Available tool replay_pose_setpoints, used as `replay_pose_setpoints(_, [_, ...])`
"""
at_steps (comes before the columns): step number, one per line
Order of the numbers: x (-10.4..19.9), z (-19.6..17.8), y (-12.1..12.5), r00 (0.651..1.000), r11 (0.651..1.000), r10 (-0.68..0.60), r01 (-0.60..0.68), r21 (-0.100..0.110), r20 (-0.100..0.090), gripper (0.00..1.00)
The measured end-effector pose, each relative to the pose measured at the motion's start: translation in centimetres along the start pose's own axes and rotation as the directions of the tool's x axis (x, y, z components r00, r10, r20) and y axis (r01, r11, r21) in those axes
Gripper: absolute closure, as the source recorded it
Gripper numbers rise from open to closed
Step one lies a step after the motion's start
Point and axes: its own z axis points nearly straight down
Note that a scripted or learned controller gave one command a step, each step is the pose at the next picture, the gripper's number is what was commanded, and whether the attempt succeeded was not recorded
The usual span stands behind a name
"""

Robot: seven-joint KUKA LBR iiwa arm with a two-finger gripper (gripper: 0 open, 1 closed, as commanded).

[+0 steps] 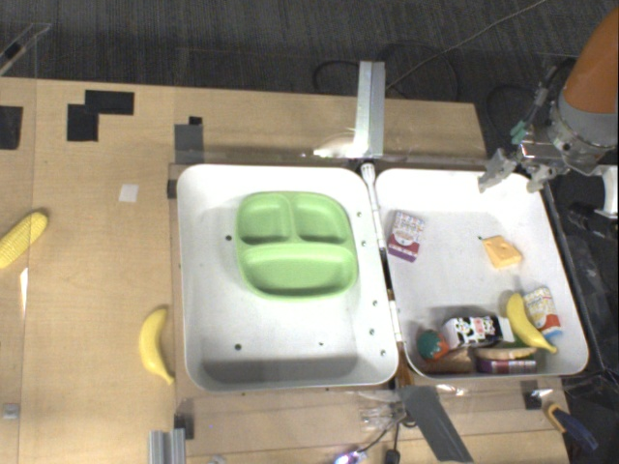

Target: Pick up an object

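End effector (511,169) over right bin's (464,196) far corner, fingers apart, empty.
Cheese wedge (502,251) lies just below: isolated, best target; descend centred.

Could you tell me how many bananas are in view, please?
2: one banana lies on the bench left of the left bin; another banana sits in the right bin, near its front right corner.
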Motion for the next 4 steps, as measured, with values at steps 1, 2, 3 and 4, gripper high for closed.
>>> replay_pose_setpoints(1, [-1.1,-0.6,-0.1,0.995,0.995,0.099,-0.099,0.001,0.001,0.0])
replay_pose_setpoints(2, [3.4,10.0,-2.4,0.915,0.915,0.403,-0.403,0.0,0.0,0.0])
replay_pose_setpoints(3, [7.5,8.1,-15.5,0.963,0.963,0.269,-0.269,0.003,0.0,0.0])
replay_pose_setpoints(4, [8.6,10.6,-14.3,0.933,0.933,0.361,-0.361,-0.003,-0.002,0.0])
